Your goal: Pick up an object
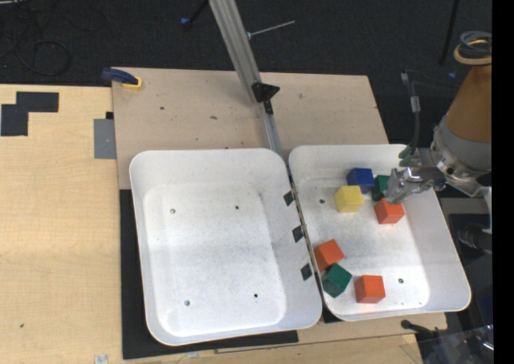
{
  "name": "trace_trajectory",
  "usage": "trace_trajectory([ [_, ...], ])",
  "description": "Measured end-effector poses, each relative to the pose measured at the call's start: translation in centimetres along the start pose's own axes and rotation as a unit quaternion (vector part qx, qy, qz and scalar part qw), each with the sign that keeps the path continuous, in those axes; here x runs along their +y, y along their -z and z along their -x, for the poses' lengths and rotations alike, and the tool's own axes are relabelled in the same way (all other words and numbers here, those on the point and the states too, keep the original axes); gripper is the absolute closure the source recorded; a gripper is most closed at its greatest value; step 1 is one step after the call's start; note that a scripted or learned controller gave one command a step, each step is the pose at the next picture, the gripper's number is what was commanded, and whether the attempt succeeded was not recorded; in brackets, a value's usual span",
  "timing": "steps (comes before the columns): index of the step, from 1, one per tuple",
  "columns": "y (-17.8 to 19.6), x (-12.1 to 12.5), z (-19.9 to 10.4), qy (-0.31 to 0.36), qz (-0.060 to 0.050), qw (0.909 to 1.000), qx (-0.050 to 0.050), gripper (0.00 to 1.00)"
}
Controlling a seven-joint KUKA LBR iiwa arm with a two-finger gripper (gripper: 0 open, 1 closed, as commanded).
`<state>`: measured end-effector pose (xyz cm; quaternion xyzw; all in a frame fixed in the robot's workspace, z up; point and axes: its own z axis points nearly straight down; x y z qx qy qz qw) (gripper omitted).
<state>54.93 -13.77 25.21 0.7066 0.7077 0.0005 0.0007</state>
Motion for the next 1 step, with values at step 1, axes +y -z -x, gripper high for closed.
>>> trace_trajectory([
  [1,-0.11,-1.34,-5.85,0.001,-0.003,1.0,0.002,1.0],
])
